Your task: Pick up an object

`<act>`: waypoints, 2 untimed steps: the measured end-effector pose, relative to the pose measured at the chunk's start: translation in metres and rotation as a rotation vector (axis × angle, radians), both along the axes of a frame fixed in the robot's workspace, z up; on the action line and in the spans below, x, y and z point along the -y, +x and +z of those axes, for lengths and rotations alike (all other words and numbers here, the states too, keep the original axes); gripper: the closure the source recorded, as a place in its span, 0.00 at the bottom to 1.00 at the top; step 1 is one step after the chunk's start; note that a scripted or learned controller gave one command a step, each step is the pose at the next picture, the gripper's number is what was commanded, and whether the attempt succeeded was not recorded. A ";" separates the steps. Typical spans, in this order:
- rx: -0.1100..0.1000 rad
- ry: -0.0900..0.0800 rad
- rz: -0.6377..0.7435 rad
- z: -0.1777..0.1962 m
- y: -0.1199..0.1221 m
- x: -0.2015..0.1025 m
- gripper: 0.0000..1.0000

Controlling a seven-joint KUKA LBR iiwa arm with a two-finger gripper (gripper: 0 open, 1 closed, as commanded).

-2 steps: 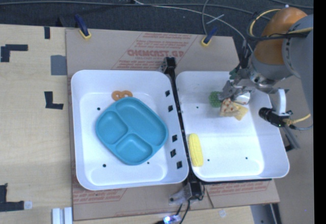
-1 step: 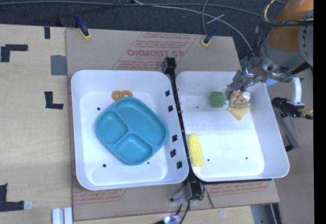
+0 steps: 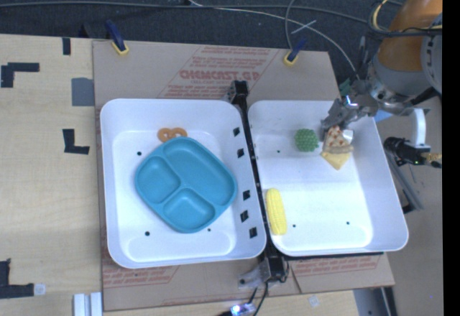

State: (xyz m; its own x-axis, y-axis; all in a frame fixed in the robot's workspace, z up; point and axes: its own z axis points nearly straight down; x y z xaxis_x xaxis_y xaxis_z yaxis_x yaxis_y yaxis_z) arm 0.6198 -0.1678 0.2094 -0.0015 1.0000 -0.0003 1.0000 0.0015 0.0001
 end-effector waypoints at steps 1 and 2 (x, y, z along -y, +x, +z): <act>-0.001 0.002 0.005 0.007 -0.006 -0.062 1.00; -0.003 0.002 0.005 0.007 -0.019 -0.121 1.00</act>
